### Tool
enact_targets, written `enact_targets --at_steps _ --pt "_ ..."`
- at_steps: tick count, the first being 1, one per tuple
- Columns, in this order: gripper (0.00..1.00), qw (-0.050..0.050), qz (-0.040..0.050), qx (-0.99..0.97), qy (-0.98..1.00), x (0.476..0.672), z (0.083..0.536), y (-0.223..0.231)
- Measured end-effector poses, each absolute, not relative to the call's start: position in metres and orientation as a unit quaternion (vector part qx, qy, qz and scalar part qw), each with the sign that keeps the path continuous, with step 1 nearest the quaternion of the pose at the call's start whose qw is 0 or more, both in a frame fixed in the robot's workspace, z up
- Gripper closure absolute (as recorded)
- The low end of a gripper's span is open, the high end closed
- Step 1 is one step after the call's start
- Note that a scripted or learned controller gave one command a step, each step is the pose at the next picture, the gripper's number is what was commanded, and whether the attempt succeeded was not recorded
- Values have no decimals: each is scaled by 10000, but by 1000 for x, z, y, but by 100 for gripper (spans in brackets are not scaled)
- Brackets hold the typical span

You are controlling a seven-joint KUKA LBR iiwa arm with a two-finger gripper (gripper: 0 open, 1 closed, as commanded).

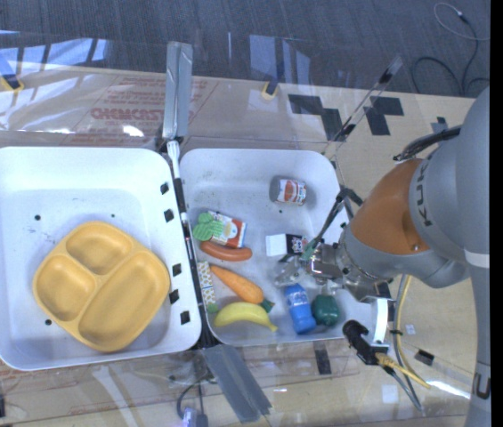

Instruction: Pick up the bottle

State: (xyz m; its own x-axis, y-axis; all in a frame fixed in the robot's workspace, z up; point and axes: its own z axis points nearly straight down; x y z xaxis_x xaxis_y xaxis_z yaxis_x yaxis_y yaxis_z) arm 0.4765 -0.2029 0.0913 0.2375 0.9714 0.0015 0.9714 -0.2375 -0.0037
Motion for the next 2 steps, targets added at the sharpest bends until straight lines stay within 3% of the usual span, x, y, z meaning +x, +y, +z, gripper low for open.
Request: enact_targets --at_steps 1,2 --pt "100 18 1 -7849 -6196 478 102 -202" --pt "100 10 2 -7740 -6332 477 217 -165"
